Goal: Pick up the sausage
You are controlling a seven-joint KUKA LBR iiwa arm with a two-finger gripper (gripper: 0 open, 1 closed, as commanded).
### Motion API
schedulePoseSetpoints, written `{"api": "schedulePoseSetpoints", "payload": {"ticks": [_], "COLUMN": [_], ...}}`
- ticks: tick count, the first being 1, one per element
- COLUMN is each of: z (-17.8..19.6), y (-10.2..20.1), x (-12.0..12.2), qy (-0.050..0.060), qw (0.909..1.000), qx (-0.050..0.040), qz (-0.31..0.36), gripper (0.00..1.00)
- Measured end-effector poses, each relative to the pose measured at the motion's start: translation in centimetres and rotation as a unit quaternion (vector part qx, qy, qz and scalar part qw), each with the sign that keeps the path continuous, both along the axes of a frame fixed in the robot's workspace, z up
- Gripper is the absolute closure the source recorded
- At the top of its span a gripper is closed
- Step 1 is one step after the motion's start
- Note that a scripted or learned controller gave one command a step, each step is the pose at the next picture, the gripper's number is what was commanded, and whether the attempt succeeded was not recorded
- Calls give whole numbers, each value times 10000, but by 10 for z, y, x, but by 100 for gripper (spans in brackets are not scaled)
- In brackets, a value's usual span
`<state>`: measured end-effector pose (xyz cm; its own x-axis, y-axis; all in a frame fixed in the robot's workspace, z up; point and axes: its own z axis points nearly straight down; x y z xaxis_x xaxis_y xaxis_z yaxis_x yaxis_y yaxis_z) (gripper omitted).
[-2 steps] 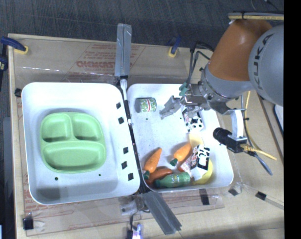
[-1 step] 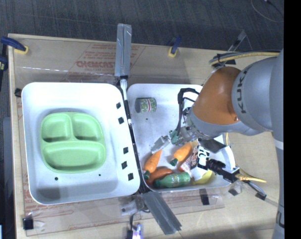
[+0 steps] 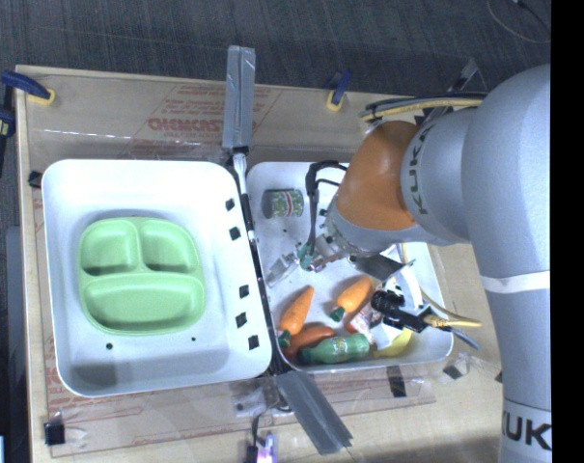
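light: even, bright overhead | glare: white bins (image 3: 65, 186) slightly blown out | shadows: soft, under green plate (image 3: 139, 275) and arm (image 3: 485, 191) | focus: mild overall softness, small items blurry

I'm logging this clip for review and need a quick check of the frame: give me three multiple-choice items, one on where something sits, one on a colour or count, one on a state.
1. Where does the light green three-compartment plastic tray sit?
A. left white bin
B. right white bin
C. on the bare bench

2. How many orange toy carrots lie in the right white bin?
A. none
B. two
C. five

3. How does the green toy bottle rest?
A. upright
B. on its side
C. hanging over the rim

Answers:
1. A: the tray rests on the floor of the left white bin.
2. B: one carrot lies beside another in the middle of the bin.
3. B: the bottle lies flat along the bin's near wall.
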<state>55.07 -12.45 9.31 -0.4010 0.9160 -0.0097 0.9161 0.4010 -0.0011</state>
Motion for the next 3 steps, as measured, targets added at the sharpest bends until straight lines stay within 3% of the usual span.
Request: {"api": "schedulePoseSetpoints", "payload": {"ticks": [1, 2, 3], "z": [80, 89, 122], "y": [5, 5, 46], "x": [15, 17, -22], "qy": [18, 24, 33], "qw": [9997, 9996, 9952], "qx": [45, 41, 47], "qz": [257, 287, -974], "gripper": [0, 100, 100]}}
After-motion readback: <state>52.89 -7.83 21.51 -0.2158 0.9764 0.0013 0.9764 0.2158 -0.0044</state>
